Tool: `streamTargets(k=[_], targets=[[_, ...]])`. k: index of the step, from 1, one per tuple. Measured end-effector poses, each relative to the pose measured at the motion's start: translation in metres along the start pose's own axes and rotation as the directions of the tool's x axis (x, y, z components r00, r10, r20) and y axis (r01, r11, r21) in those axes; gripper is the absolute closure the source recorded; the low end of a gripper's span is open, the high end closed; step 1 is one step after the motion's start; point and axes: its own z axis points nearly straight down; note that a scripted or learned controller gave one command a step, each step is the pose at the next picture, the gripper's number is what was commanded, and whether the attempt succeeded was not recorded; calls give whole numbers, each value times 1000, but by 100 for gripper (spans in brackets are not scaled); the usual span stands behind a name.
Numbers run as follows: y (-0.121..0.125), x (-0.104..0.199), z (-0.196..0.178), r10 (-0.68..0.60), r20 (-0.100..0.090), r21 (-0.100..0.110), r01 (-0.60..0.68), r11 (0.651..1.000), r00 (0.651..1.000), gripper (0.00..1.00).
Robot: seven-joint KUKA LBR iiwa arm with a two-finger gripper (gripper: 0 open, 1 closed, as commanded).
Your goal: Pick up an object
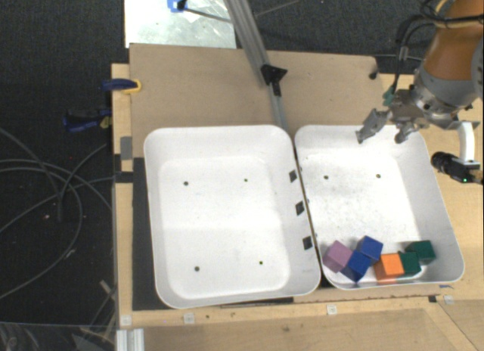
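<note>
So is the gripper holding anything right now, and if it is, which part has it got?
Nothing is held. The gripper hangs open over the far edge of the right bin, while the blocks lie in its near corner.

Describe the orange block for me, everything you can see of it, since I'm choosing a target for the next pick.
The orange block is a small cube, matte and solid in colour, its material hard to tell. It lies in the right bin, at the near edge, in a tight cluster. A blue block sits against its left side and a green block against its right. The gripper hangs apart from it, over the bin's far edge.
</note>
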Motion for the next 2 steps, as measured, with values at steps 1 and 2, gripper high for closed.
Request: streamTargets(k=[1, 2], targets=[[-20, -13, -38, 6, 1, -4, -6, 1000, 1000, 0], [-64, -76, 73, 10, 0, 8, -10, 1000, 1000, 0]])
